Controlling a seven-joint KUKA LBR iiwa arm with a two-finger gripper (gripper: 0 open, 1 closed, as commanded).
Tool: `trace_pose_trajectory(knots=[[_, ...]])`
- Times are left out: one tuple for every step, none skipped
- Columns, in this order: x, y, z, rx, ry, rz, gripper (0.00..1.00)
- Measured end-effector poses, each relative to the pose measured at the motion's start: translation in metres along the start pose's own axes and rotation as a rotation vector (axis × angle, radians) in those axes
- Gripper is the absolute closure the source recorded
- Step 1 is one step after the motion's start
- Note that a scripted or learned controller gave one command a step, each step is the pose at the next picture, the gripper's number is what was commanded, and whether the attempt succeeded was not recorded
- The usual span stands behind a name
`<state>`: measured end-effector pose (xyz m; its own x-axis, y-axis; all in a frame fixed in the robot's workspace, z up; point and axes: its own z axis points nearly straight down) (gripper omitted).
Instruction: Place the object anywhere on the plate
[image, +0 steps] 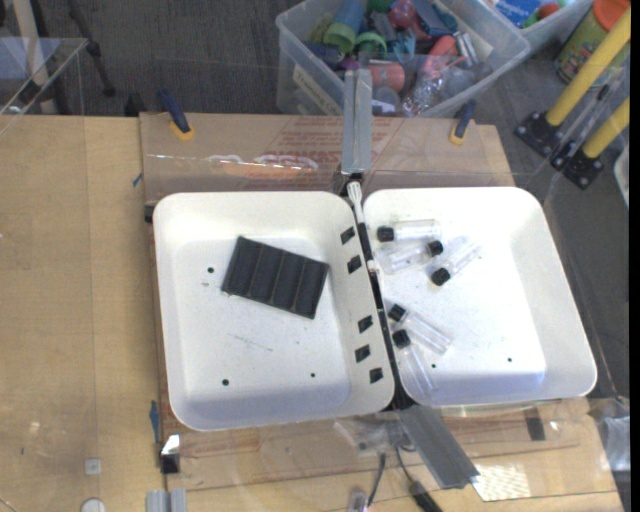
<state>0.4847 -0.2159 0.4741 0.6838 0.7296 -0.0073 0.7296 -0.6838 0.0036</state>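
A dark ridged rectangular plate (275, 277) lies tilted in the left white bin (190, 390). Several clear plastic vials with black caps lie in the right white bin (540, 370): one near the top (408, 232), two crossing each other (440, 258), and two near the divider (418, 332). All the vials rest on the bin floor.
A row of small black tabs (360, 300) runs down the divider between the bins. A clear tub of colourful toys (400, 45) stands behind the bins. A metal bar (356, 120) rises at the back centre. Bare wooden bench lies at the left.
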Motion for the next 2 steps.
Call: trace_pose_trajectory(knots=[[0.0009, 0.0006, -0.0101, -0.002, -0.001, -0.002, 1.00], [0.0012, 0.0006, -0.0100, -0.002, -0.001, -0.002, 0.00]])
